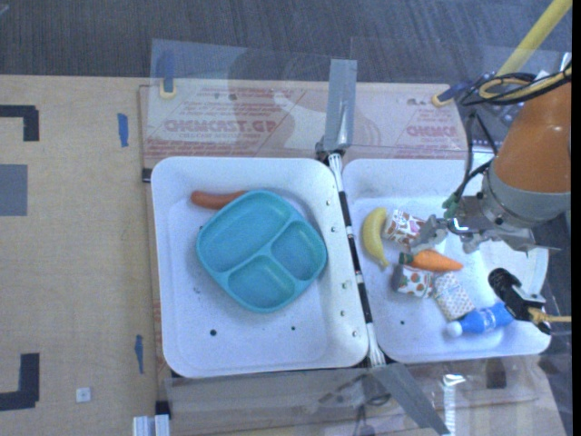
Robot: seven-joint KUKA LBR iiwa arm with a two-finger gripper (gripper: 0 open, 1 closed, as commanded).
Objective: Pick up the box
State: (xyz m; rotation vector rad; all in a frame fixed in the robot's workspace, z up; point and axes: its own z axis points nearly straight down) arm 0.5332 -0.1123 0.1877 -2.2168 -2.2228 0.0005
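The box (400, 225), white with a coloured print, lies in the right bin (390, 339), just right of the banana (374, 235) and tilted. The fingers (436, 232) sit immediately right of the box, near its right edge; from this angle I cannot tell how wide they stand or whether they touch the box, and nothing is visibly between them. The carrot (437, 262) lies just below and right of the box. A small patterned cup (411, 281) rests below the box, touching the carrot's left end. A second patterned packet (450, 295) lies further down and right, and a blue bottle (482, 320) beyond it, near the bin's lower right corner. The arm (536, 157), grey with an orange band, hangs over the bin's right side. Left of the box, across the divider, the left bin (182, 352) holds a blue sectioned plate (261, 250), with an orange sausage (214, 199) at its upper left edge. Both bins rest on the counter (73, 271).
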